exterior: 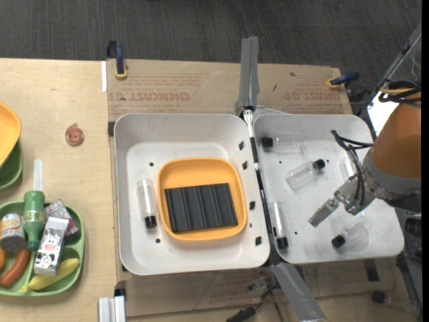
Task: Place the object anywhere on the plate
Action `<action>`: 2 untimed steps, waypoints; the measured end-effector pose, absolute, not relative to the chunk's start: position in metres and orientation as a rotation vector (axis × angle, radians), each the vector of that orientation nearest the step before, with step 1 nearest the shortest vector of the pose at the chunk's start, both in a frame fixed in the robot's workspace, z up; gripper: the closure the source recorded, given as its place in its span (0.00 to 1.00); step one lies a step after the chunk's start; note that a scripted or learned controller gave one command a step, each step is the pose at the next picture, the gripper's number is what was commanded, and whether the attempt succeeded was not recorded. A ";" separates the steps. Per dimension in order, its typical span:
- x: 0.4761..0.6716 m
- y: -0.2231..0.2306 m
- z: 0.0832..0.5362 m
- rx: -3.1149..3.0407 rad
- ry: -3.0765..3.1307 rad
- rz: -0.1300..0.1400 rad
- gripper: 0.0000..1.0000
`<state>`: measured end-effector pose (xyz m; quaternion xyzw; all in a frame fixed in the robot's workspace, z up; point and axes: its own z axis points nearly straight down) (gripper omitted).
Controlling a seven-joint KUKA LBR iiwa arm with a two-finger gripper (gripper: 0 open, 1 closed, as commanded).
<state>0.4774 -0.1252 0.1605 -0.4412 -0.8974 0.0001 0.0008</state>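
Observation:
An orange plate [200, 166] lies in the left bin [131, 180]. A dark ribbed rectangular block [201, 205] rests flat on it. Just left of the plate lies a clear vial [145, 200] with a black cap. My gripper [323, 213] hangs low over the right bin [301, 253], pointing down-left over bare floor between the vials. A clear vial [303, 173] lies above-left of it. Another clear vial [351, 235] lies just below-right of it. Nothing shows in the gripper.
A third vial [276, 223] lies along the right bin's left wall, and a small black cap [267, 141] sits near its far-left corner. On the bench at far left stands a green tray [67, 270] of toy food. A pink disc [74, 135] lies nearby.

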 end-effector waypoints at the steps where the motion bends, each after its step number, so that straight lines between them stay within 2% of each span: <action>1: 0.518 -0.151 0.190 -1.073 -2.955 0.000 0.00; 2: 0.478 -0.121 0.196 -1.196 -2.905 0.000 0.00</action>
